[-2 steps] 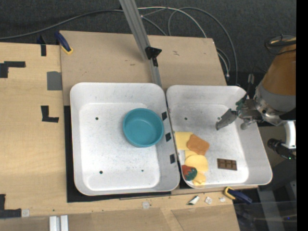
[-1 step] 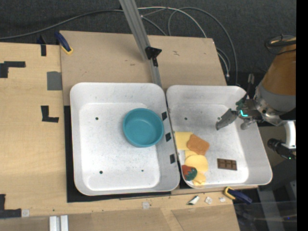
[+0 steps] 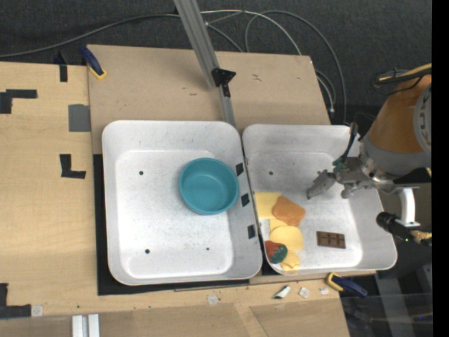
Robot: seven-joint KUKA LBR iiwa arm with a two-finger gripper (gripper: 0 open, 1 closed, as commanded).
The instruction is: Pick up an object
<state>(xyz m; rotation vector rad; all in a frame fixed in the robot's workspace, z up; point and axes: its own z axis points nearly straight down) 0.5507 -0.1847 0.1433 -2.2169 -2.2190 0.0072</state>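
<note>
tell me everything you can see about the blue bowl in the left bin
The round teal-blue bowl looks like smooth plastic, with a plain rim, sloping walls and a flat floor of the same colour. It stands upright, mouth up, and appears to hold nothing. It sits on the floor of the left shallow white bin, toward that bin's right side and slightly above its middle in the camera view, close to the wall shared with the other bin but apart from it. Only the bin floor touches it.

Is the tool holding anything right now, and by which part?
Nothing is held: the tool hovers over bare floor of the right bin, apart from the toys.
</note>
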